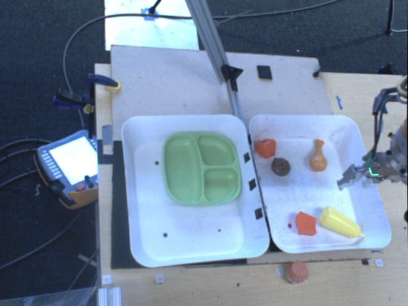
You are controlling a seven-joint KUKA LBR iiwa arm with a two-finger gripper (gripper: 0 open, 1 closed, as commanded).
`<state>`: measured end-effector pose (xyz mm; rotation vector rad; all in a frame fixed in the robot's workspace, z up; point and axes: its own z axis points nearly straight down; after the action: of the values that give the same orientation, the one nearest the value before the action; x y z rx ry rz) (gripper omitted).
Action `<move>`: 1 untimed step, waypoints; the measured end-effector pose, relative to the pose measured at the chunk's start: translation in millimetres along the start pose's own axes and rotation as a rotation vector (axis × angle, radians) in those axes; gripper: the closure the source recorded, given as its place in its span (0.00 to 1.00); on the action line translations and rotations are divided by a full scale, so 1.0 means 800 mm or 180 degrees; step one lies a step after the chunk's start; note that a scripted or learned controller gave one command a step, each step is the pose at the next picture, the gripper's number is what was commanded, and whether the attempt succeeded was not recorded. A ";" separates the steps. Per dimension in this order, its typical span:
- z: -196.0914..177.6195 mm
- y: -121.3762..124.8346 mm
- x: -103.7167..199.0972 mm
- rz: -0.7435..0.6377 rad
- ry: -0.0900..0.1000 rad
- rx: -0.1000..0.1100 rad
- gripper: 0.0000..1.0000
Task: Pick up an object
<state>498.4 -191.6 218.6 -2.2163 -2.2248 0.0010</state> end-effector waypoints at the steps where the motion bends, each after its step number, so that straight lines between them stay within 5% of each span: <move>1: -0.001 0.001 0.000 -0.0002 -0.0002 -0.0009 0.00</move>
<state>499.2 -191.6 219.7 -2.2174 -2.2273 -0.0013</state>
